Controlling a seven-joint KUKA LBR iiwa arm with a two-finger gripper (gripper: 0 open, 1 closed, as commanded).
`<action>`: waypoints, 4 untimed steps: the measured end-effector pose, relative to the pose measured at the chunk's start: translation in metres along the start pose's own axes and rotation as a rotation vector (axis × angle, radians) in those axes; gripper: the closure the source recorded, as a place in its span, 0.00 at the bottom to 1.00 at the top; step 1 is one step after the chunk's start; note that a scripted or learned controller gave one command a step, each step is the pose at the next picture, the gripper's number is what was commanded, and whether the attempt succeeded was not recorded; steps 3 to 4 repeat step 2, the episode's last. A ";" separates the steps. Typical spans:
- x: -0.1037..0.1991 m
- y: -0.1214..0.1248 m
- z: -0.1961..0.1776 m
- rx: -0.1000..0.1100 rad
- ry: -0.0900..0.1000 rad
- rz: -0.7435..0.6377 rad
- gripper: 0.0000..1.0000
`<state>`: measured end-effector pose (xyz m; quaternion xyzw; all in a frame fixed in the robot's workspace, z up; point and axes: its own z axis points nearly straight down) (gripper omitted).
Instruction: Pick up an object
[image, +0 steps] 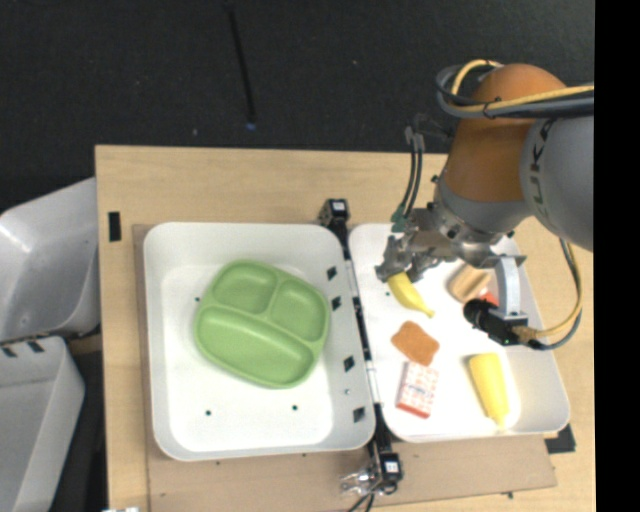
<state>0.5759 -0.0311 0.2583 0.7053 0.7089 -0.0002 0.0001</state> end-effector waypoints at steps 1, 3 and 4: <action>0.043 -0.001 0.003 0.000 0.001 -0.001 1.00; 0.087 -0.009 0.002 0.001 0.002 -0.002 1.00; 0.087 -0.009 0.002 0.001 0.002 -0.002 1.00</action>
